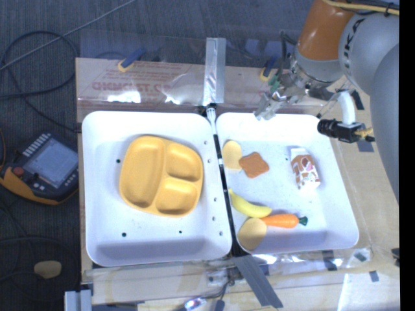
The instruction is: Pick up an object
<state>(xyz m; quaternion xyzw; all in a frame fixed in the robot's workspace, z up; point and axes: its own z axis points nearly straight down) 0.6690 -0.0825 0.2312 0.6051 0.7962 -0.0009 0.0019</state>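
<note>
- We see the hand (267, 111) over the right bin's (337, 173) far rim, carrying nothing; can't tell its grip state.
- Right bin: carrot (281, 221), banana (248, 205), brown cookie (253, 165), white-and-brown packet (304, 168).
- Left bin (104, 135): yellow divided tray (161, 174).

Right bin (337, 193) contents, 6 objs, all loose, lying flat

Carrot (280, 221) near front wall, green tip away from the divider; banana (248, 205) just beside it, divider side. Yellow disc (253, 232) at front corner, another (231, 152) by divider at mid-length. Brown cookie-ish piece (254, 165) touching that. White/red-brown packet (305, 170) apart, far-from-divider side.
</note>
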